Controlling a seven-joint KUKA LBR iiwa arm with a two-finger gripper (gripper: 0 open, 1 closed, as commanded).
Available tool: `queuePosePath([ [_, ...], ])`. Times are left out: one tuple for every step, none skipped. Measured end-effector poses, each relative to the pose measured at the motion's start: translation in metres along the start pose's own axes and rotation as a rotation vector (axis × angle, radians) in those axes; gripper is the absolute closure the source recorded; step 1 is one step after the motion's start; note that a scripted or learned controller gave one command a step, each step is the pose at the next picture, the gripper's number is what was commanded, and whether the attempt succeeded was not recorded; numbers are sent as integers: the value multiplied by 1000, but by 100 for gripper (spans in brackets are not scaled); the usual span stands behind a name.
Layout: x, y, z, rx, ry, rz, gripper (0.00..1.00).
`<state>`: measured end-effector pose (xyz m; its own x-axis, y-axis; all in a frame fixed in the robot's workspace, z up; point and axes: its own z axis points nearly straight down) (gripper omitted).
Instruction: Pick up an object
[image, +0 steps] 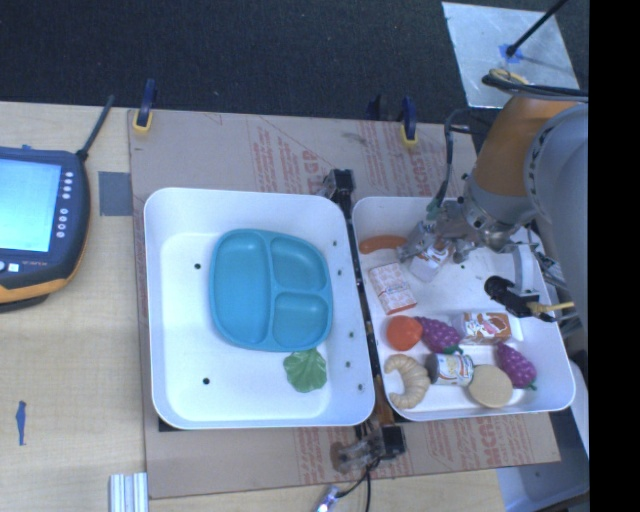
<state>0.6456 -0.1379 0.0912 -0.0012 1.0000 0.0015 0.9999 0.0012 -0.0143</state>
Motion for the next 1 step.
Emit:
queuePosePath([
  [8,-91,3,-5,-1,-5,0],
])
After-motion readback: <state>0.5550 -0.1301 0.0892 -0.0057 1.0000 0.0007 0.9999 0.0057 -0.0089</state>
